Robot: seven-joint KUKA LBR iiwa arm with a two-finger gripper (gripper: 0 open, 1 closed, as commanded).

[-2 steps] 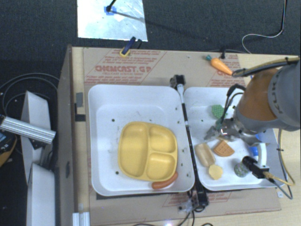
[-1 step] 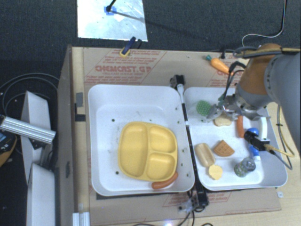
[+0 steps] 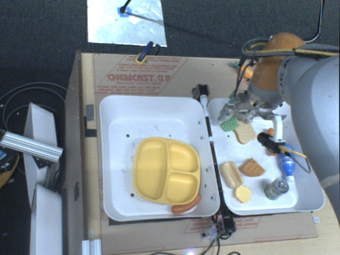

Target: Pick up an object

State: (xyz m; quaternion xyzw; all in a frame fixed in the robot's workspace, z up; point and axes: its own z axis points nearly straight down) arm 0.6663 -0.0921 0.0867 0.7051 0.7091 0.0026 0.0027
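My gripper (image 3: 234, 112) hangs low over the far left corner of the right bin (image 3: 305, 198), under the grey arm with its orange band. Just below it, a small green textured piece (image 3: 229, 124) lies on the bin floor. Whether the gripper touches this piece I cannot tell. A pale toast slice (image 3: 245, 133) lies right beside the green piece. Closer to the front are a tan bread roll (image 3: 230, 173), a brown waffle-like piece (image 3: 252, 168), a yellow disc (image 3: 243, 194), a grey round item (image 3: 276, 188) and a blue item (image 3: 287, 167).
The left bin (image 3: 119, 116) holds a yellow divided plate (image 3: 166, 170) with a reddish sausage (image 3: 186, 206) at its front edge. A raised divider (image 3: 208, 137) separates the bins. The arm covers the right bin's far right part.
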